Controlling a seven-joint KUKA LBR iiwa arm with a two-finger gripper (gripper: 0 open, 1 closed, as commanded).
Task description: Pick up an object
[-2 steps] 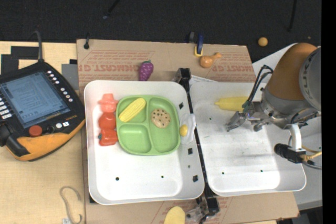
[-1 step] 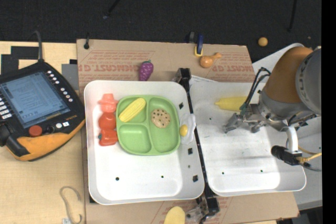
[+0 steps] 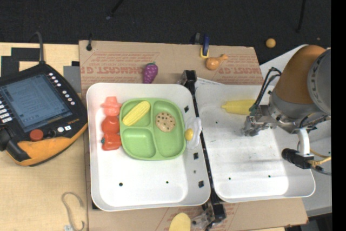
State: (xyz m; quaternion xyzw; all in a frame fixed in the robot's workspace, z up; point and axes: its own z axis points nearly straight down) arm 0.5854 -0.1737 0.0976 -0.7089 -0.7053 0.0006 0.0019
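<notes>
Gripper (image 3: pixel 252 127) sits low over the right bin (image 3: pixel 254 181), just near of the pale yellow banana-shaped plastic toy (image 3: pixel 236 107); whether it is parted or closed I cannot tell, and nothing is seen in it. That toy lies on the bin floor toward the far side, left of the arm's wrist. It is probably light, hollow, stiff and smooth, so likely to skid; a hold across its thicker middle looks safest. Left of it, the left bin (image 3: pixel 135 192) bears a green three-part plastic plate (image 3: pixel 141 144) carrying a yellow toy corn cob (image 3: pixel 135 112) and a round cookie (image 3: pixel 165 121), with a red toy figure (image 3: pixel 111 124) beside the plate.
</notes>
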